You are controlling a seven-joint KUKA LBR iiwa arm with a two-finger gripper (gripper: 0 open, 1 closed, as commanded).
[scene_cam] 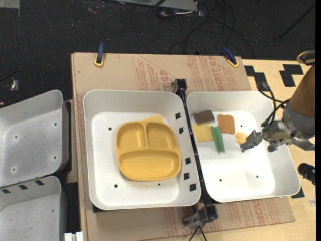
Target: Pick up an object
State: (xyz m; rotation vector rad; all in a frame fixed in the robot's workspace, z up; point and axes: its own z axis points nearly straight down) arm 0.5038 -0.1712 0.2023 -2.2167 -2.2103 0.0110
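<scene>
Reaching into the right bin (281,185) from the right, the fingers (249,140) are low, and I cannot tell how wide they stand. A small yellow piece (242,137) lies just at their tips. Further left lies the green stick (217,139), its long axis across the reach, then the orange piece (226,124), the pale yellow block (202,133) and the brown block (203,117).

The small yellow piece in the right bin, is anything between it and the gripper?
Nothing visible. The gripper sits right beside the small yellow piece, on its right, with only bare bin floor around them. The green stick lies on the far side.
</scene>
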